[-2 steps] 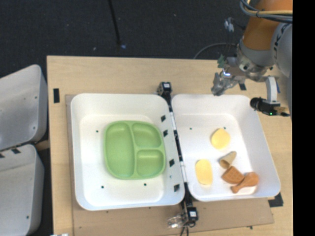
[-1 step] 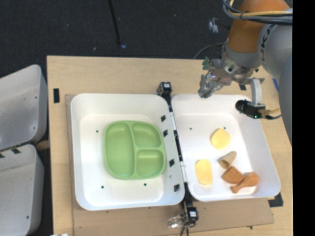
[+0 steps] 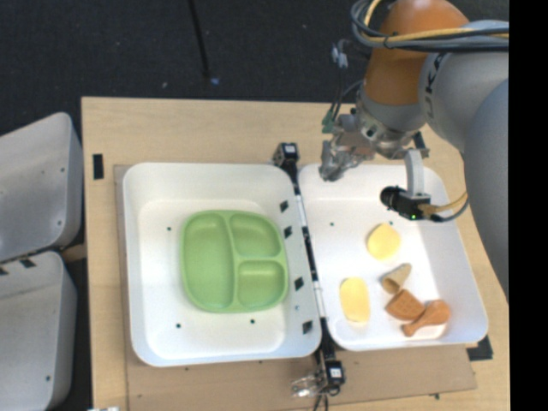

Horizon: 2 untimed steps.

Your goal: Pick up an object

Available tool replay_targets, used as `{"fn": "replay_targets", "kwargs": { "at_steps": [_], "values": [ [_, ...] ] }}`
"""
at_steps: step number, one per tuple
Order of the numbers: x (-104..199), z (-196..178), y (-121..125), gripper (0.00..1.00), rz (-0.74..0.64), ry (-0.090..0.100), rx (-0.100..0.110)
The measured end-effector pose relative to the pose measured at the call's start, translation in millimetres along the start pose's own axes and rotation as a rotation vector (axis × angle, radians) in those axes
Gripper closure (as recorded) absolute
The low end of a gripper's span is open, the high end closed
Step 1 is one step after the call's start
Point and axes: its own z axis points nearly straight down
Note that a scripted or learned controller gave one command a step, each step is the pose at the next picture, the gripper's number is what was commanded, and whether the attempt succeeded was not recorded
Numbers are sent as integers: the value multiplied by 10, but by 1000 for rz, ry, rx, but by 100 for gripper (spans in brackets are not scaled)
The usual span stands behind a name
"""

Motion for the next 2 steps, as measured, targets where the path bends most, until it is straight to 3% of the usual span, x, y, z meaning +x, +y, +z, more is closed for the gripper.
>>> {"fn": "replay_targets", "kwargs": {
  "at_steps": [2],
  "values": [
    [1008, 44, -319, 100, -2, 2, 0]
  ]
}}
